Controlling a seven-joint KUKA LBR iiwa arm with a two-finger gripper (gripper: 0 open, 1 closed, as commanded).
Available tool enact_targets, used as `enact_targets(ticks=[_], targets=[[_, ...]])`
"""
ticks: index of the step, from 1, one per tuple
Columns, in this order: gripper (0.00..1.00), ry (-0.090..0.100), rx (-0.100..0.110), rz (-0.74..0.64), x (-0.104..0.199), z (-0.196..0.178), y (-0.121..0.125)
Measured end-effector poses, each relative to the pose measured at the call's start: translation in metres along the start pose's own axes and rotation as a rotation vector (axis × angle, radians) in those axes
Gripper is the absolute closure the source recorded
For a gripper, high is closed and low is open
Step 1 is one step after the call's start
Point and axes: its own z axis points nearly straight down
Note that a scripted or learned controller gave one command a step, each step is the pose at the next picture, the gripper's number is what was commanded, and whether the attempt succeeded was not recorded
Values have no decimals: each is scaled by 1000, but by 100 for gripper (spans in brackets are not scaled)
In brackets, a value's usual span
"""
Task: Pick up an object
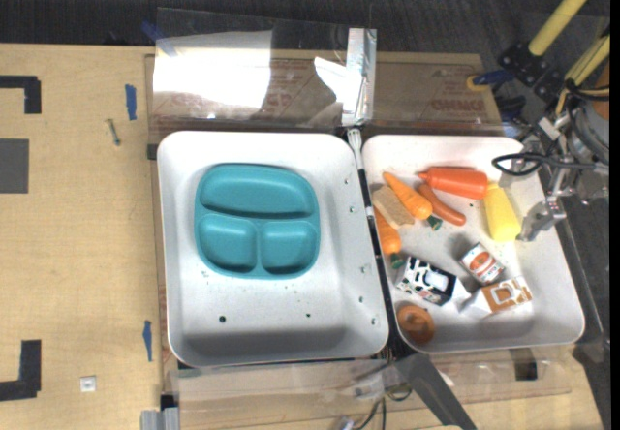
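The right white bin (567, 307) holds several toy foods. An orange carrot (455, 181) lies at the back, with a smaller carrot (412, 195) to its left and a yellow piece (501, 212) to its right. A small red and white can (481, 263), a brown square cracker (508, 295), a black and white carton (426, 281) and a round brown item (417, 322) lie toward the front. My gripper (538, 218) hangs at the bin's right side, just right of the yellow piece and apart from it. Nothing shows in its grasp.
The left white bin (184, 322) bears a teal divided plate (257, 218). A tan slice (391, 209) and an orange piece (388, 237) lie against the right bin's left wall. Clear plastic sheeting (252, 75) stands behind the bins. Black cables (523, 163) loop near the wrist.
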Motion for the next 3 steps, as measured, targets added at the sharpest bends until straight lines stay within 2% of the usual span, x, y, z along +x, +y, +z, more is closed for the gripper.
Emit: enact_targets(ticks=[1,2,3], targets=[[0,-8,3,57,7,102,6],[0,-16,0,21,-36,121,104],[0,-15,2,33,-32,121,106]])
